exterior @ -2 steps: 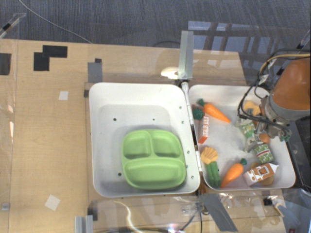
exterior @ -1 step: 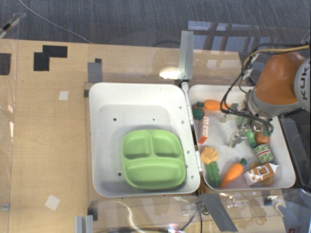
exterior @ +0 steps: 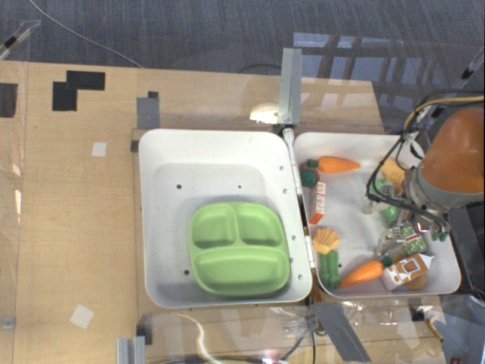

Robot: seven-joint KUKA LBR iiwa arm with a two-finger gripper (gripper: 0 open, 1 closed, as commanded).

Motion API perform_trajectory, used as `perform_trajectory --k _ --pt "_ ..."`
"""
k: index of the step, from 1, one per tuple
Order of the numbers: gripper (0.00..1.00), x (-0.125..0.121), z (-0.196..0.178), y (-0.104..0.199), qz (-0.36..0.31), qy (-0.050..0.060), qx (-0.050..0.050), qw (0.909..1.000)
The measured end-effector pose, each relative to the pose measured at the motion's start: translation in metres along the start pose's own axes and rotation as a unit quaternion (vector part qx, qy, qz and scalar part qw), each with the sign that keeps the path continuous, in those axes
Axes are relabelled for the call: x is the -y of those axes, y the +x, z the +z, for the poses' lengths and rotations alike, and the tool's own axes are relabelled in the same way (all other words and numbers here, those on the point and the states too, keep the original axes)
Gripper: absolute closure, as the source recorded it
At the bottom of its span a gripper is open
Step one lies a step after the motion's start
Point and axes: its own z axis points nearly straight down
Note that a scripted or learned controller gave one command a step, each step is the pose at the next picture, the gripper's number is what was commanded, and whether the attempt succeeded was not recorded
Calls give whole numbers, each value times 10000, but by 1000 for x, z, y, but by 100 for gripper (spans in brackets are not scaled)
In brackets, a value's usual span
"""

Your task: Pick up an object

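The right bin (exterior: pixel 356 203) holds several toy foods. A carrot (exterior: pixel 337 164) lies at its far left, a second carrot (exterior: pixel 361 273) near the front. Beside them are a small red-and-white carton (exterior: pixel 318 201), a yellow ridged piece (exterior: pixel 326 240), a green piece (exterior: pixel 330 267) and a white-and-brown carton (exterior: pixel 406 271). My gripper (exterior: pixel 403 237) hangs low over the bin's right side, above a green object (exterior: pixel 390 213) and a green-labelled packet (exterior: pixel 414 245). The orange-banded wrist (exterior: pixel 455 158) covers much of it.
The left bin (exterior: pixel 163 203) bears a green divided plate (exterior: pixel 239 248) at its front. A metal post (exterior: pixel 290 86) stands behind the wall between the bins. Cables (exterior: pixel 383 177) loop off the wrist over the right bin. A yellow piece (exterior: pixel 392 173) peeks out beside the arm.
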Motion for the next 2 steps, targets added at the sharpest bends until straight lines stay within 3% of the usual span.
perform_trajectory --k 1,2 --pt "0 -7 0 -2 75 6 9 10000" --pt "0 -1 3 -87 578 -13 -7 9983"
